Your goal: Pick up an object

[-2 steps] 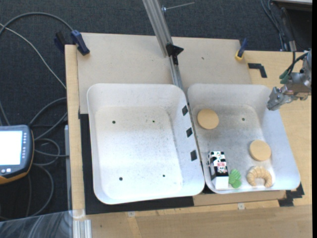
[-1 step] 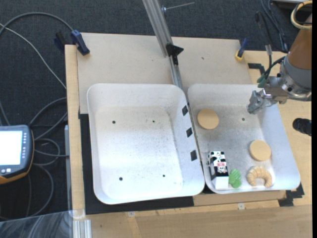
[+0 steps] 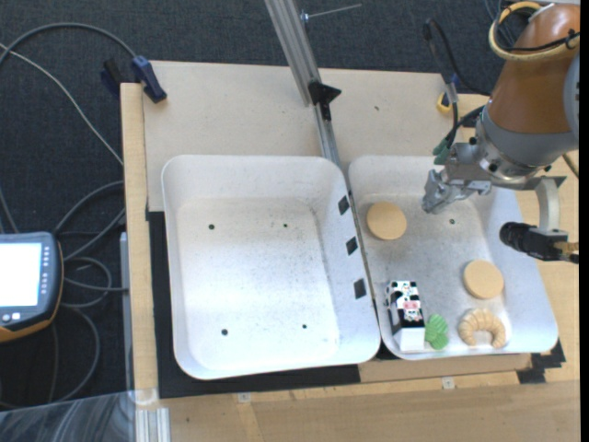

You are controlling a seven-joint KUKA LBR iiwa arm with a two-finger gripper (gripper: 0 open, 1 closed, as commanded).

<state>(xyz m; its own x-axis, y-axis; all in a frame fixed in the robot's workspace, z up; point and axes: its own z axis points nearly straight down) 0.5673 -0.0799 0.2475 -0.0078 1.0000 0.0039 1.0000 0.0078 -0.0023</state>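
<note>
No readable txt, labels or nos. anywhere. Small carton (image 3: 406, 313) in the right bin (image 3: 515, 274) has black-and-white print (too small to make out). Handheld screen (image 3: 26, 282) at left glows blank.

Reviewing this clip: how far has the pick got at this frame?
Done: the gripper is over the right bin, close to the upper round biscuit. In hand: nothing shows between its fingers. Left: the whole pick; that biscuit, the second biscuit, the croissant, the green piece and the small carton all lie on the bin floor.
</note>
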